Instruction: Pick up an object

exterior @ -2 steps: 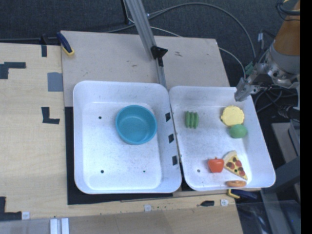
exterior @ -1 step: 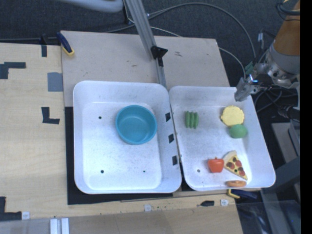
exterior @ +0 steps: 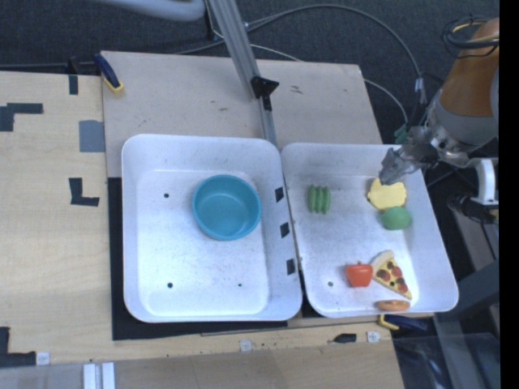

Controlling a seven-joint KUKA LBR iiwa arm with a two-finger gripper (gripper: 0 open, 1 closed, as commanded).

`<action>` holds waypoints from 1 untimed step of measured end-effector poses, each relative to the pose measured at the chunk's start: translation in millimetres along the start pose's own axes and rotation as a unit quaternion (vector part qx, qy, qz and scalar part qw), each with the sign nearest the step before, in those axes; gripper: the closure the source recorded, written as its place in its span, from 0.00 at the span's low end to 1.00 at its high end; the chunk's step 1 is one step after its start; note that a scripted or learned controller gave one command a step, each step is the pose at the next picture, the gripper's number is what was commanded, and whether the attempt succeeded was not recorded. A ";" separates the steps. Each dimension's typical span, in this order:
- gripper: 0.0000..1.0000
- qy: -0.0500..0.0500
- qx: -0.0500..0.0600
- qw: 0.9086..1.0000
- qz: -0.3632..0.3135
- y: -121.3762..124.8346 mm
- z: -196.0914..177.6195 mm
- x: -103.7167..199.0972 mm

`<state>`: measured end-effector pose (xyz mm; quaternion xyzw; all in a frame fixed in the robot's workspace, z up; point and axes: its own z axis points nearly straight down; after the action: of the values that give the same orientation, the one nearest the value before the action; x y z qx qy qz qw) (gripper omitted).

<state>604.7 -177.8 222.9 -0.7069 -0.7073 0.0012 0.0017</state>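
My gripper [exterior: 392, 171] hangs low over the far right part of the right bin [exterior: 357, 160], its tip just above a yellow toy piece [exterior: 387, 194]. A round green toy [exterior: 396, 218] lies right next to the yellow one. Further left in that bin is a ribbed green toy [exterior: 319, 199]. Near the bin's front lie a red toy [exterior: 359, 275], a pizza slice toy [exterior: 392, 274] and a small orange-brown toy [exterior: 393, 305]. Nothing shows between the fingers.
The left bin [exterior: 146, 250] holds a blue bowl [exterior: 226, 207]. A slanted metal pole [exterior: 243, 47] crosses the bench behind the bins. Cables [exterior: 357, 23] run behind the right bin. The arm's orange band [exterior: 474, 71] stands at the right edge.
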 end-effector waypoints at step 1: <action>0.00 0.000 0.001 1.000 0.000 9.0 52.9 -1.5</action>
<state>613.5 -179.3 170.0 -0.7069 -0.7073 0.0015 0.0021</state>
